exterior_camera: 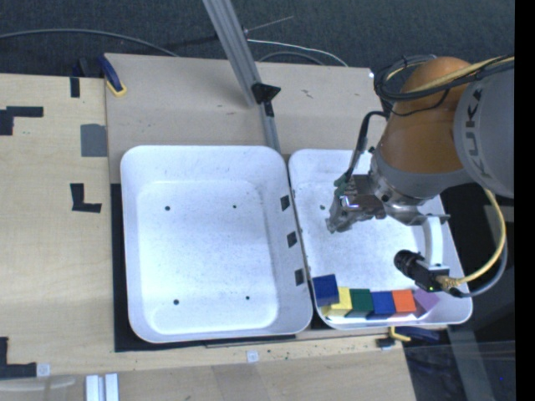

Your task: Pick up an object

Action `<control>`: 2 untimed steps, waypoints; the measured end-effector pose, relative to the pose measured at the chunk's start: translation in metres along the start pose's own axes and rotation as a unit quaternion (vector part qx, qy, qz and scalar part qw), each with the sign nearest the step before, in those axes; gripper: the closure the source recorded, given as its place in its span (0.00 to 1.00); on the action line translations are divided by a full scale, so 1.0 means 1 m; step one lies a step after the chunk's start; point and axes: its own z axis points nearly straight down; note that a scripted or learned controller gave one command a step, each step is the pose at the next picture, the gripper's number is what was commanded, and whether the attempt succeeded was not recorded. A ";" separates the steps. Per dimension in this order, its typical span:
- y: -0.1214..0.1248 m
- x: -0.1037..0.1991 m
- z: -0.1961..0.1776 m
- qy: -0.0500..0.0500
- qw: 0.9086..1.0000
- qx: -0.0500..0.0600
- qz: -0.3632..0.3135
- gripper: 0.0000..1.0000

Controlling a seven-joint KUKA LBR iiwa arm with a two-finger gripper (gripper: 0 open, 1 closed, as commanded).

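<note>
Right bin (311, 170) as landmark. Along its near wall lies a row of blocks: a blue block (324, 287), a yellow block (339, 303), a green block (360, 300), a second blue block (383, 303), an orange block (404, 301) and a purple block (426, 301). Farther in, over the bin's bare middle, hangs the gripper (341, 220); whether its fingers are spread or pressed together cannot be told. The left bin (201, 241) adjoins the right bin's far-left side.

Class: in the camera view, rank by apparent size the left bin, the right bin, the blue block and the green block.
1. left bin
2. right bin, partly covered by the arm
3. blue block
4. green block, close to the blue one, so this last ranking is unsure
</note>
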 end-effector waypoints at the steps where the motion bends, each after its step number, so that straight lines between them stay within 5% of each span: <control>1: -0.002 -0.003 0.000 0.000 1.000 -0.004 0.000 1.00; 2: 0.000 -0.003 0.003 0.000 1.000 -0.004 0.001 1.00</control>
